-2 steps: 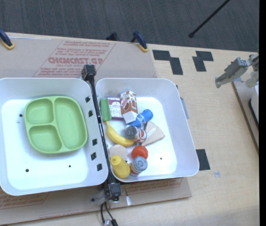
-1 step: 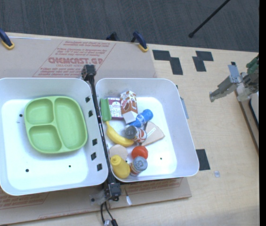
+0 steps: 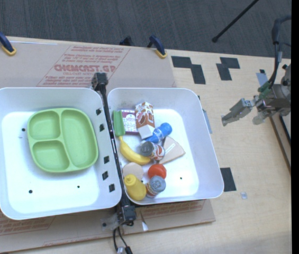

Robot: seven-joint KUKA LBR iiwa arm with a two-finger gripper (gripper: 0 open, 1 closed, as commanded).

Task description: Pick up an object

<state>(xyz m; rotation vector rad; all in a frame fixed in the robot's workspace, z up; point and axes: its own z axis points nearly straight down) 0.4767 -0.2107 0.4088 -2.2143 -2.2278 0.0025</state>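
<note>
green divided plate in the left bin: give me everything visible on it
The green plate is a light green, rounded-rectangle tray that looks like matte plastic. Raised ridges split it into three compartments: two smaller ones on the view's left and one long one on the right. All three look bare. It lies flat and right side up on the floor of the left bin, toward its upper middle, rotated slightly against the bin walls and clear of them. Nothing else touches it.

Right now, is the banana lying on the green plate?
No, the banana lies in the right bin among other toys, while the green plate sits in the left bin.
</note>
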